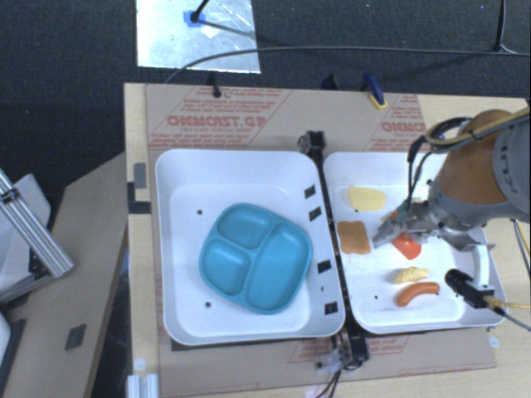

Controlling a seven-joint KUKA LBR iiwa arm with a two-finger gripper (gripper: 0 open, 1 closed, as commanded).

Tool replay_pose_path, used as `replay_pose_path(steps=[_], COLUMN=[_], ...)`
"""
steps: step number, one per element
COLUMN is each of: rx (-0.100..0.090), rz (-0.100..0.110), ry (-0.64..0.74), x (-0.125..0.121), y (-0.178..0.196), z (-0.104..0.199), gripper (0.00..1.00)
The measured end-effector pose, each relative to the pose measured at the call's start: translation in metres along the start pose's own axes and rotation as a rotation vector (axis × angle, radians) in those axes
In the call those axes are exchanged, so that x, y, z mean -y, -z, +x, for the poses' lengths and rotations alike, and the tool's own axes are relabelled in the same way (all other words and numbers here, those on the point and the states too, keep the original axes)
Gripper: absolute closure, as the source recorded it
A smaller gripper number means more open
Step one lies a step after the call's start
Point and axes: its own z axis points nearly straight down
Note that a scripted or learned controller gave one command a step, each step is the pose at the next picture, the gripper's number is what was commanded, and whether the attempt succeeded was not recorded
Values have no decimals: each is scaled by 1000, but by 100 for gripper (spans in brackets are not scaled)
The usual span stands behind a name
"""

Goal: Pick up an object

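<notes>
Crowding the hand (pixel 397 227) (grip unclear): red piece (pixel 406 245), brown slice (pixel 354 238), yellow piece (pixel 366 198).

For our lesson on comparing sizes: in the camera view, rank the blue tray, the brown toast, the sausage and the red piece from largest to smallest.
1. Blue tray, by far the largest.
2. Brown toast.
3. Sausage, longer but thinner than the toast, so close to it.
4. Red piece, though the gripper partly covers it.

Your bench (pixel 249 110) carries two white bins.
Left bin (pixel 178 222) and right bin (pixel 365 313) sit side by side on its printed cardboard sheet (pixel 224 118).
</notes>
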Motion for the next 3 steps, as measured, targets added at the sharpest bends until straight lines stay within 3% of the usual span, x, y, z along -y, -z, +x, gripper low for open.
replay_pose_path(steps=[1,2,3], rx=[1,2,1], rz=[-4,-8,-5], ry=[0,4,3], x=[-1,-5,-6], y=[13,77,100], z=[0,2,2], gripper=[100,100,100])
